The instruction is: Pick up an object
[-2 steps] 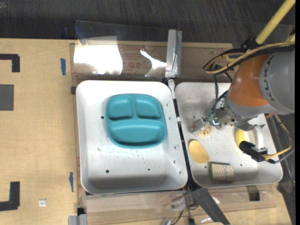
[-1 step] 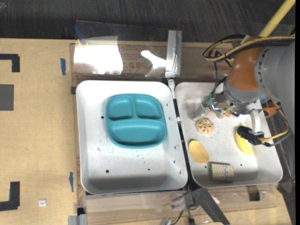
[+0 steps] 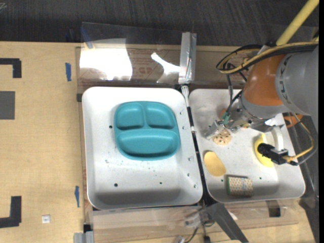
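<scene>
We see two shallow white bins side by side on the counter; the left bin holds a teal divided plate, lying flat near its middle, with one long compartment toward the front and two smaller ones behind; dark specks dot the bin floor around it

The grey arm reaches in from the right over the right bin, its orange band above the bin's far right part; the jaws hang low over the bin's far left part, close to the wall between the bins; from this slanted view we cannot tell whether they are wide or narrow, and we see nothing held between them

The things to be picked up all lie in the right bin; a small tan disc with holes lies just beside the jaws, on their near side, and we cannot tell whether it touches them; a yellow oval piece lies flat nearer the front, close to the dividing wall and apart from the disc; a short speckled cylinder lies on its side at the front of the bin, just beside the oval piece; a second yellow thing sits toward the right side of the bin, partly hidden by the robot's own parts, so its shape stays unclear to us

Behind both bins a clear plastic sheet catches a bright glare
</scene>
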Robot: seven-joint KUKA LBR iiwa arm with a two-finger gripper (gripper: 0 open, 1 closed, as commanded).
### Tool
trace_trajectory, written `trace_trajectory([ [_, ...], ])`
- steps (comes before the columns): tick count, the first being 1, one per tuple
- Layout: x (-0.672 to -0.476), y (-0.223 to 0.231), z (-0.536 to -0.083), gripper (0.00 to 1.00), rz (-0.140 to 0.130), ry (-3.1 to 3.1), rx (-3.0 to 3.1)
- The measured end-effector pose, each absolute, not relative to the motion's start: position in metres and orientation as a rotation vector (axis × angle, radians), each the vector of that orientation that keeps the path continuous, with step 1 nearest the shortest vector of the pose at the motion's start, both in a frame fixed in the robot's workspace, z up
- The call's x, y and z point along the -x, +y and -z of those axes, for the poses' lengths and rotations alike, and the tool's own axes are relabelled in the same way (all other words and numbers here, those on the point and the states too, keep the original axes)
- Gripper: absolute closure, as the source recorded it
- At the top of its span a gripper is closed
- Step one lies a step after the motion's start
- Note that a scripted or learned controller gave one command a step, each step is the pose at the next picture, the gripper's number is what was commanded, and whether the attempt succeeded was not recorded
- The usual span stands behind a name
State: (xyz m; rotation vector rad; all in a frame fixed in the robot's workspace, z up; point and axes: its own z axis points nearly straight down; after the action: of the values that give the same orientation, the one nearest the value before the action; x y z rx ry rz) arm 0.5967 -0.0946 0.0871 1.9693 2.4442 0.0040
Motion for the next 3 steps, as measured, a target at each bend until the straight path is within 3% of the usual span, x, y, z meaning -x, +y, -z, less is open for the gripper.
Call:
trace_trajectory([
  [1,-0.614,-0.06,-0.188,0.0,-0.008,2.301,-2.131],
  [2,-0.64,-0.114,-0.088,0.0,-0.006,2.335,-2.092],
  [3,-0.641,-0.112,-0.098,1.0,-0.006,2.337,-2.089],
])
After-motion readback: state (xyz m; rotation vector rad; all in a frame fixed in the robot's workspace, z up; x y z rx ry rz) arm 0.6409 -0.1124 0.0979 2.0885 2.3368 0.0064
